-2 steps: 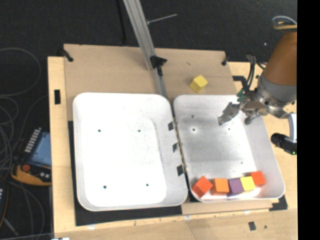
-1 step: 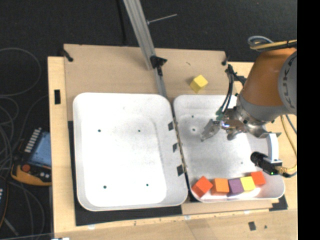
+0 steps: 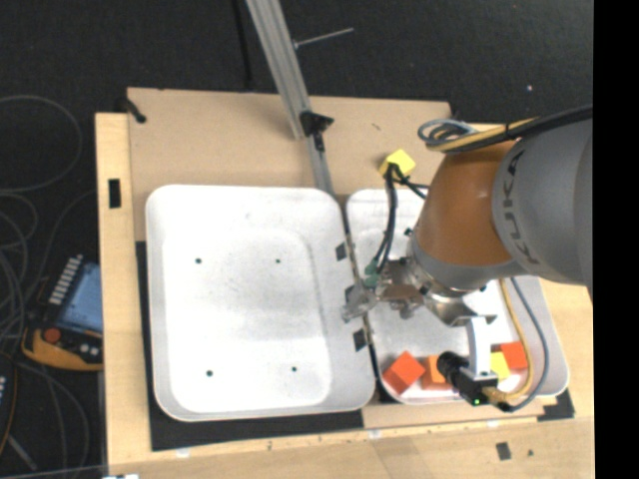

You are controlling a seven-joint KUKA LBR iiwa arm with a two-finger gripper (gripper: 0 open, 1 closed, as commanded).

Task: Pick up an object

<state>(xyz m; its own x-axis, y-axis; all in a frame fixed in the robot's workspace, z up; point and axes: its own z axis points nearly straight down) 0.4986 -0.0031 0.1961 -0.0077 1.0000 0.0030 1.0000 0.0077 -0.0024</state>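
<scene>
My gripper [image 3: 361, 302] hangs low over the left edge of the right bin [image 3: 367, 206], close to the wall it shares with the left bin [image 3: 250, 287]. The grey and orange arm covers most of the right bin. An orange block [image 3: 404, 369] lies at the bin's front, just below and to the right of the gripper. A smaller orange piece [image 3: 435, 373] sits beside it. Another orange block [image 3: 513, 354] and a yellow piece [image 3: 498, 366] lie at the front right. Nothing shows between the gripper's tips.
A slanted metal pole [image 3: 288, 68] runs from the top of the view down to the gap between the bins. Cables loop at the back right of the bench [image 3: 444, 130]. A handheld device [image 3: 72, 307] lies off the bench at left.
</scene>
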